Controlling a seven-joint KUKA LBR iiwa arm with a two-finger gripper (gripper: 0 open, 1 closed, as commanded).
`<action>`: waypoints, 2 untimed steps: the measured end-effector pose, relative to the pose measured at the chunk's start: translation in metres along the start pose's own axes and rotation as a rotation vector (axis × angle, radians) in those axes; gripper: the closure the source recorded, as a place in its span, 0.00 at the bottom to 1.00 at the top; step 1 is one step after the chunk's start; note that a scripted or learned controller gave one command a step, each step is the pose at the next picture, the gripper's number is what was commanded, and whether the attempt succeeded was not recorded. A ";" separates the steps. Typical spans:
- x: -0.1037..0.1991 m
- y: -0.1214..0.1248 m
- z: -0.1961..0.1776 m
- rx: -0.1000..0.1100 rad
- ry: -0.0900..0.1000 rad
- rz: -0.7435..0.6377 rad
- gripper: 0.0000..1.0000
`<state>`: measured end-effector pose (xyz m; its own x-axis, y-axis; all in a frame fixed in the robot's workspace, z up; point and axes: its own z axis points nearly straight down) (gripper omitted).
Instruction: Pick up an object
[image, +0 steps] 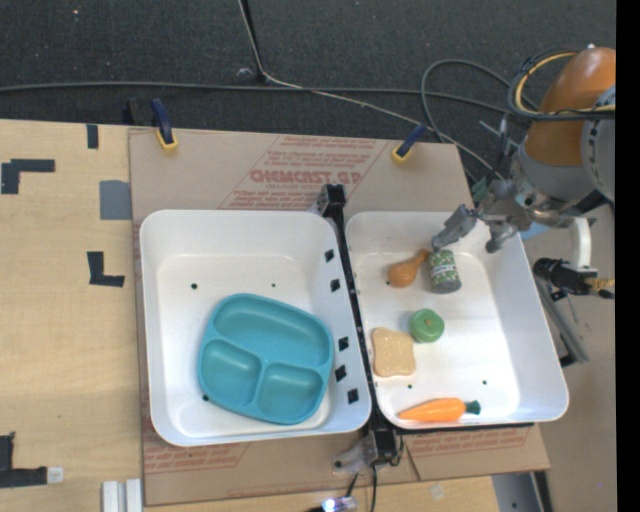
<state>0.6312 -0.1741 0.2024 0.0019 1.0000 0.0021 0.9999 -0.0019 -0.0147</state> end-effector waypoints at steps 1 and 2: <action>0.000 0.003 -0.008 -0.014 -0.003 -0.003 0.00; -0.001 0.001 0.056 -0.007 -0.002 -0.003 0.00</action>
